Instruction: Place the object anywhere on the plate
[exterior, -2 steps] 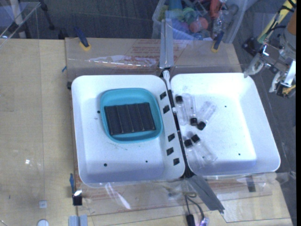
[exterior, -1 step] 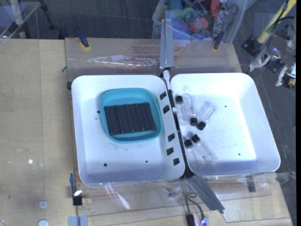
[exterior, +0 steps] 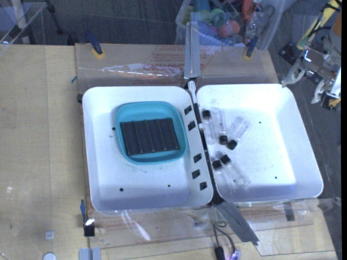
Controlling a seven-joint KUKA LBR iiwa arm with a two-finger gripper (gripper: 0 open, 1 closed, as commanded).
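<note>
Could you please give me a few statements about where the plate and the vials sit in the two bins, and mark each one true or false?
1. The teal plate sits in the left bin. True.
2. A dark ribbed insert lies on the plate. True.
3. The clear vials with black caps already rest on the plate. False: they lie in the right bin, near the divider between the bins.
4. The vials are gathered at the right bin's far right side. False: they are clustered on its left side.
5. The gripper is at the upper right, outside the bins. True.
</note>
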